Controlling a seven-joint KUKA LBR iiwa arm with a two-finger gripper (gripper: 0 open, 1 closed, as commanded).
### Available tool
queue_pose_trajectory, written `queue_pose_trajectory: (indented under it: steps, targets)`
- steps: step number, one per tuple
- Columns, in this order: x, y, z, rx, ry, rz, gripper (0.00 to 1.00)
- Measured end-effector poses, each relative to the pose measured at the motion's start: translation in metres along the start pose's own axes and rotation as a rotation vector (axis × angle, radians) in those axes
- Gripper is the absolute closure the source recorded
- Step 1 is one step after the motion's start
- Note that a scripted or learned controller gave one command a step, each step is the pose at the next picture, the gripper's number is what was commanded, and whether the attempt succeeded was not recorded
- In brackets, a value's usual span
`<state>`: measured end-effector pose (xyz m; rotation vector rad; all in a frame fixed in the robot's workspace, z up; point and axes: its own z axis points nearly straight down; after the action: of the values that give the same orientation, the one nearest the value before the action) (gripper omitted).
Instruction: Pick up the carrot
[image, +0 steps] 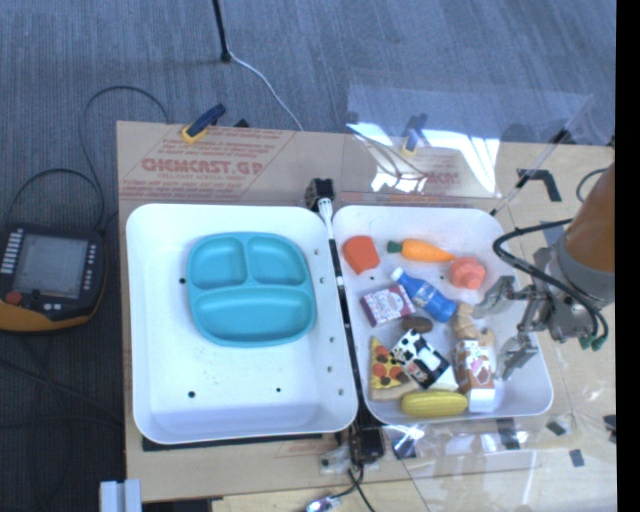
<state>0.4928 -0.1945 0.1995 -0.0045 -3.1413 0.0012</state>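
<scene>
While the arm reaches in from the right, its gripper (510, 322) hangs over the right edge of the right bin (440, 215), jaws spread and pinching nothing. Carrot (425, 251) lies at the far side of that bin, between an orange block (360, 253) and a pinkish-orange round toy (467, 272), well apart from the gripper. Blue bottle (425, 294) sits just beside the carrot. Left bin (160, 330) bears a blue divided plate (250, 288).

Bench (200, 165) bears two white bins: left bin (160, 330); right bin (530, 395) alongside, touching.
</scene>
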Motion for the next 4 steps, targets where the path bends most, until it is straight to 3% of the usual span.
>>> queue_pose_trajectory:
  steps: [1, 2, 3, 4]
  targets:
    - [-0.069, 0.009, 0.084, 0.003, -0.01, 0.085, 0.0]
    - [-0.15, 0.04, 0.097, 0.004, 0.025, 0.389, 0.0]
    - [-0.158, 0.031, 0.106, -0.004, 0.036, 0.66, 0.0]
    - [-0.17, -0.006, 0.108, -0.002, -0.001, 1.006, 0.0]
